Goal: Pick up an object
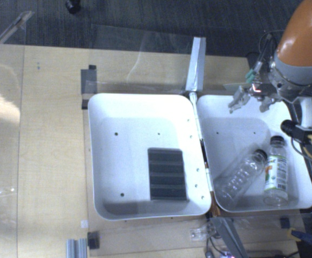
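A clear plastic bottle lies on its side in the right bin, slanting from lower left to upper right. Beside it, at the bin's right wall, lies a second bottle with a white and green label and a dark cap pointing to the far side. A black ribbed rectangular block rests flat in the left bin. My gripper hangs over the far edge of the right bin, well above the bottles. Its two fingers stand apart, open, with nothing between them.
A metal divider post rises at the back between the two bins. Cables run along the right bin's right side below the arm's orange band. A transparent sheet covers the bench at left.
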Controlling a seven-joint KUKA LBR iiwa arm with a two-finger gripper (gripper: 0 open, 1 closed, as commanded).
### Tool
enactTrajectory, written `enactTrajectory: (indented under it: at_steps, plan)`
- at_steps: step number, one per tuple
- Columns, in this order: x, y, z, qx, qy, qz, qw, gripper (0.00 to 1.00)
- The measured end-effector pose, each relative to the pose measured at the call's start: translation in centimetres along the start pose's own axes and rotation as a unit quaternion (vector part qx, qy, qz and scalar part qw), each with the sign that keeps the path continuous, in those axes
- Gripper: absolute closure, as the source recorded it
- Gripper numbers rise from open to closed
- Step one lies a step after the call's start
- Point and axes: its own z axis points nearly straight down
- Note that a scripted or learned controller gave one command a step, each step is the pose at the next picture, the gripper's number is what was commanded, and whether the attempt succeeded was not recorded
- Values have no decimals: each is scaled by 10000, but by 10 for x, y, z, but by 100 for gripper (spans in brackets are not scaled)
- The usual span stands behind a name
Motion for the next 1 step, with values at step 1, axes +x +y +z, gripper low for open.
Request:
enactTrajectory:
  at_steps: [1]
  plan:
    - [-54,-40,76,0,-3,-229,9997,0]
